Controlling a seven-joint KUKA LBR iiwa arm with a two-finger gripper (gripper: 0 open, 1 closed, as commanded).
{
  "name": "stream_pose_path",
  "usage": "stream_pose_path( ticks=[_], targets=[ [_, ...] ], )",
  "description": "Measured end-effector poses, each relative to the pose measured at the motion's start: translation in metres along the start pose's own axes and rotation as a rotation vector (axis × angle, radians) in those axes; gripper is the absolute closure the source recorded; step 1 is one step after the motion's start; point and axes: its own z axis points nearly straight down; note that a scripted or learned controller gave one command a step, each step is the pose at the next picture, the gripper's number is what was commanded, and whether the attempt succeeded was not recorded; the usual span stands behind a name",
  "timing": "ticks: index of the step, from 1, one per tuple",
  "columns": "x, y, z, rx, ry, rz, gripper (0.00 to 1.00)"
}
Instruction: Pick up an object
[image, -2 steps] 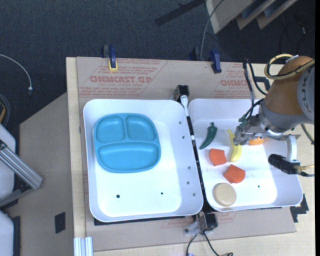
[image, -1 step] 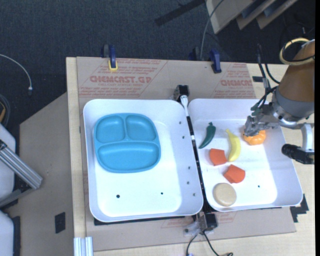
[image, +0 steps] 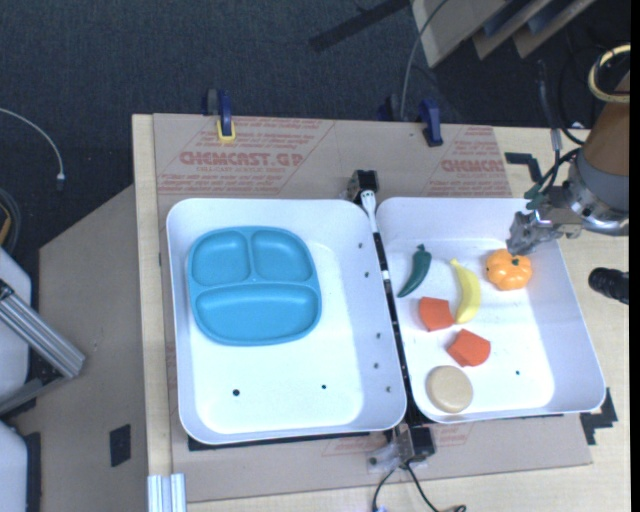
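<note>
The right bin (image: 560, 390) holds a green pepper (image: 416, 270), a yellow banana (image: 465, 290), an orange pumpkin-like fruit (image: 508, 270), two red-orange blocks (image: 435, 313) (image: 469, 348) and a tan round piece (image: 449, 388). My gripper (image: 524, 240) hangs at the bin's upper right, just above and to the right of the orange fruit, close to touching it. Nothing shows between its tips.
The left bin (image: 340, 400) bears a blue sectioned plate (image: 255, 285). A raised divider with a black clip (image: 365, 185) runs between the bins. Blue clamps (image: 222, 110) (image: 431, 120) sit on the board's far edge. Cables lie at the far right.
</note>
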Motion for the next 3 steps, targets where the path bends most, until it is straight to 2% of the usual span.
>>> stream_pose_path(
  ticks=[1,3],
  targets=[
    [0.0,0.001,-0.03,0.001,0.001,0.0,1.0],
    [0.115,0.027,-0.04,0.003,0.002,-0.003,1.0]
  ],
)
